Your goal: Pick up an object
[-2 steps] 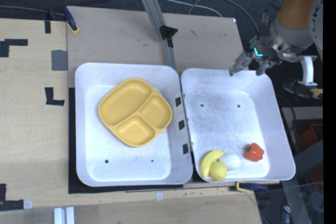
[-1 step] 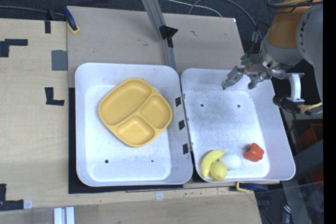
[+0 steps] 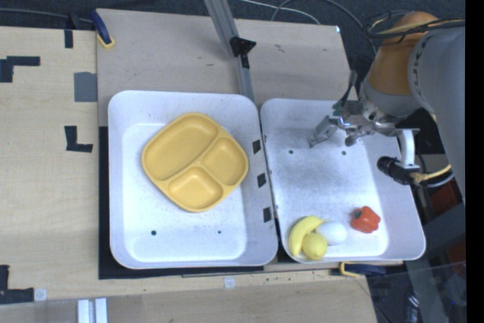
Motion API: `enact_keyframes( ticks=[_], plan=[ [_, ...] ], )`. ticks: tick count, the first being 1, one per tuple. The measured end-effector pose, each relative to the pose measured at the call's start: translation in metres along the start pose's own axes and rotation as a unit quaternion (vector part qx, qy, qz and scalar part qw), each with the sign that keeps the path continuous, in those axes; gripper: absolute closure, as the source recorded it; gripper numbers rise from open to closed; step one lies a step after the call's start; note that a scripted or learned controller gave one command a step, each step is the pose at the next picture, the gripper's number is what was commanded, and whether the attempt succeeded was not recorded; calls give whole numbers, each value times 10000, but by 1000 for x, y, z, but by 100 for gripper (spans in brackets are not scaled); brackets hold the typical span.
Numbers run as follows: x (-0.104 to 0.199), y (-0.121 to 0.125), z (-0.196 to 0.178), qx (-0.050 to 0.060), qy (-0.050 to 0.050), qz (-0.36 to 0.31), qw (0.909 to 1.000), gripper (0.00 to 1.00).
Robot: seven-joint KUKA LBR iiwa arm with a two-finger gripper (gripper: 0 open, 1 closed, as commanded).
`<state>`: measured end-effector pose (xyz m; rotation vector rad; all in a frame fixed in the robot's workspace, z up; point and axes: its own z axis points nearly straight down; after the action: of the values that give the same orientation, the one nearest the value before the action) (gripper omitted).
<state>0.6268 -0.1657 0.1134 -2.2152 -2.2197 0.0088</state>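
Observation:
My gripper (image 3: 330,134) hangs over the back part of the right bin (image 3: 325,178), with its two fingers spread open and nothing between them. At the bin's front edge lie a yellow banana (image 3: 302,231), a yellow lemon-like fruit (image 3: 315,246) and a white egg-shaped object (image 3: 333,231), all touching. A red pepper-like object (image 3: 365,219) sits a little to their right. All of these lie well in front of the gripper.
The left bin (image 3: 125,185) holds a yellow divided plate (image 3: 195,161). A slanted metal pole (image 3: 218,4) rises behind the bins. The grey arm with its orange band (image 3: 397,60) comes in from the right.

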Motion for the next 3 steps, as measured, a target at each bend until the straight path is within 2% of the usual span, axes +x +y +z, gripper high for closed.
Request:
enact_keyframes(
  ticks=[1,2,3],
  plan=[
    [1,0,27,-23,-8,-3,10000,0],
    [2,0,15,-27,-3,-9,10000,100],
    [12,4,-34,-59,-2,-6,10000,100]
  ],
)
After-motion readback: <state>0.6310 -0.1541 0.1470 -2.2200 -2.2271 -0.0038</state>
